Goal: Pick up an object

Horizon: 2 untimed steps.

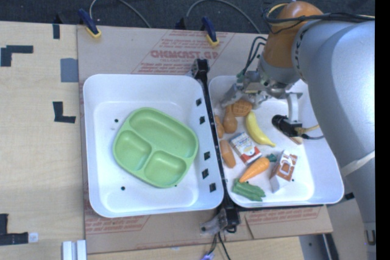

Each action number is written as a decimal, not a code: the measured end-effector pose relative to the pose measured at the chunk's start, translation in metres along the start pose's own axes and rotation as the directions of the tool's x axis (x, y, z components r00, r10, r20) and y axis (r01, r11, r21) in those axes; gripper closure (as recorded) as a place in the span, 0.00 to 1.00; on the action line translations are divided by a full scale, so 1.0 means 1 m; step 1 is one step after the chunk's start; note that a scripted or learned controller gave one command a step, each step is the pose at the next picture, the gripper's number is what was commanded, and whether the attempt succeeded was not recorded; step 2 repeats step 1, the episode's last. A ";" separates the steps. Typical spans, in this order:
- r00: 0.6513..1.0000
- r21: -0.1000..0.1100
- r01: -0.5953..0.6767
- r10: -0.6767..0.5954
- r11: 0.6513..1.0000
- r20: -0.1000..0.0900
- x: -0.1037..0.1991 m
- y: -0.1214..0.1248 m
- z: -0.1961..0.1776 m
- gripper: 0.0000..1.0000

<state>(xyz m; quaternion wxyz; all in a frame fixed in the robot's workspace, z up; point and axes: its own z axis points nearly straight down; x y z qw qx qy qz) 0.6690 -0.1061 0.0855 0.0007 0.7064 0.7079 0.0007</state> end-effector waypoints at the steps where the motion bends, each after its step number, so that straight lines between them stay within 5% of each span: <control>1: 1.000 0.002 0.002 -0.002 1.000 0.000 0.001 0.000 -0.009 1.00; 2: 1.000 0.002 0.002 -0.002 1.000 0.000 0.001 0.000 -0.009 1.00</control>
